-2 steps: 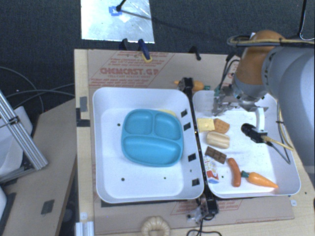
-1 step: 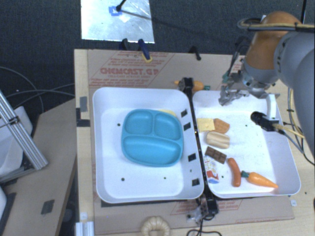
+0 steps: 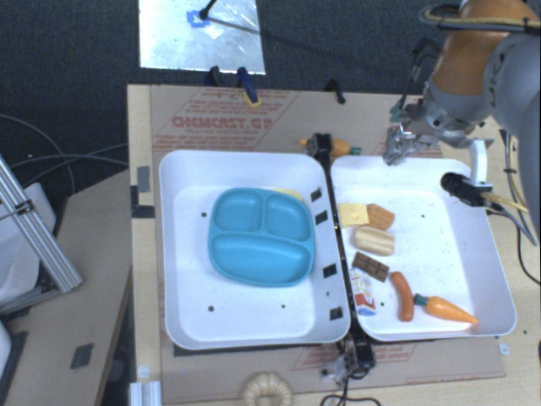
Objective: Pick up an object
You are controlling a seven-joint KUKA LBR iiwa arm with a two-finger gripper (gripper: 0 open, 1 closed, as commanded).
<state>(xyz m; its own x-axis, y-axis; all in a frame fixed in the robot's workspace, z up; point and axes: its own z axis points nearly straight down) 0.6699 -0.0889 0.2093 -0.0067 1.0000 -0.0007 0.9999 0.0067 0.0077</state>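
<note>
My gripper (image 3: 397,150) hangs over the far edge of the right bin (image 3: 473,252), above its back left corner, with nothing visible between its fingers. In that bin lie a yellow cheese slice (image 3: 352,215), a tan cracker (image 3: 381,217), a bread roll (image 3: 374,241), a brown chocolate bar (image 3: 369,266), a red-and-white packet (image 3: 363,295), a sausage (image 3: 402,295) and an orange carrot (image 3: 448,310). All of them sit in the bin's left and front parts, well in front of the gripper.
The left bin (image 3: 190,269) holds a blue divided plate (image 3: 260,235). A black divider (image 3: 334,235) with clips runs between the bins. A yellow-orange item (image 3: 338,148) lies behind the bins on the cardboard. A foil sheet (image 3: 200,24) is at the back.
</note>
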